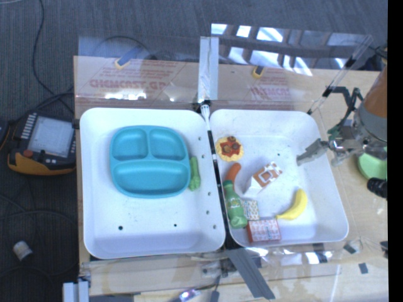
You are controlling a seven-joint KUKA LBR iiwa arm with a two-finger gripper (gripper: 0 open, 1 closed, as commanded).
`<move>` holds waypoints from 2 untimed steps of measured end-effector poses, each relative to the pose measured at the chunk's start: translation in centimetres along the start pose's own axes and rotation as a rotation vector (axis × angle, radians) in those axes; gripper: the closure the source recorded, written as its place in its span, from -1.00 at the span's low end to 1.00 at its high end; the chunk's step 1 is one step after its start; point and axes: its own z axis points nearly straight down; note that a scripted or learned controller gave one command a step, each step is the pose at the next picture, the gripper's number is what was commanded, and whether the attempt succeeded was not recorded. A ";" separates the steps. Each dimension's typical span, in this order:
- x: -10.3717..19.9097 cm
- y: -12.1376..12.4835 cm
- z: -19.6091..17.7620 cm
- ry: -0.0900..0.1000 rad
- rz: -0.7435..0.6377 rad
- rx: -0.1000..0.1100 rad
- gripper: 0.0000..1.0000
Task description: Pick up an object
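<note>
Here the gripper (313,151), its state impossible to tell, hangs just inside the right bin (327,187)'s right wall; the banana (295,205) lies below-left, curving diagonally.

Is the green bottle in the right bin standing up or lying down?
Lying down: the green bottle rests on its side on the right bin floor, lengthwise along the left wall.

the arm (376,106) is grey with an orange band near the wrist, dark cables looping off it, and a metal gripper (315,151) with thin silvery fingers.
</note>
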 end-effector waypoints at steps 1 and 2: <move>2.9 0.6 8.1 -0.003 -0.003 -0.001 -1.00; 0.5 -3.4 11.8 0.002 -0.057 -0.014 -1.00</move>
